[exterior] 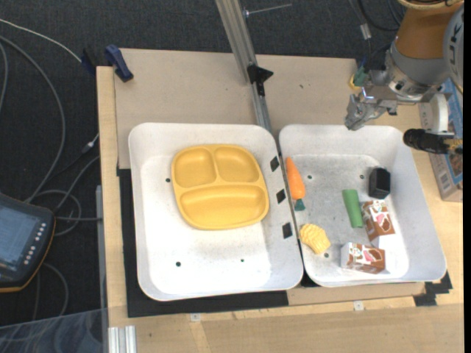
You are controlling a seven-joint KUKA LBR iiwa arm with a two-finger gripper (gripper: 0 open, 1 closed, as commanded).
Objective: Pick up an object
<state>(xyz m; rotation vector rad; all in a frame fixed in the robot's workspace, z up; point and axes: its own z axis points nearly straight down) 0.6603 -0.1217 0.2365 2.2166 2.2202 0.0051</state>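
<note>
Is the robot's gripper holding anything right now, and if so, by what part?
Nothing is held. The gripper hangs above the far rim of the right bin, with nothing between its fingers. The carrot and other items lie in the bin.

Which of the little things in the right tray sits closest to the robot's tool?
The black block, near the right bin's far right side. It lies closer to the tool than the green stick, carrot and packets.

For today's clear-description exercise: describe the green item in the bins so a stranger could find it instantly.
Look in the right-hand white bin, right of the yellow divided plate. Near that bin's middle lies a green stick, running lengthwise. It is the one green thing there, left of the brown-and-white packets and below-left of the black block.
</note>
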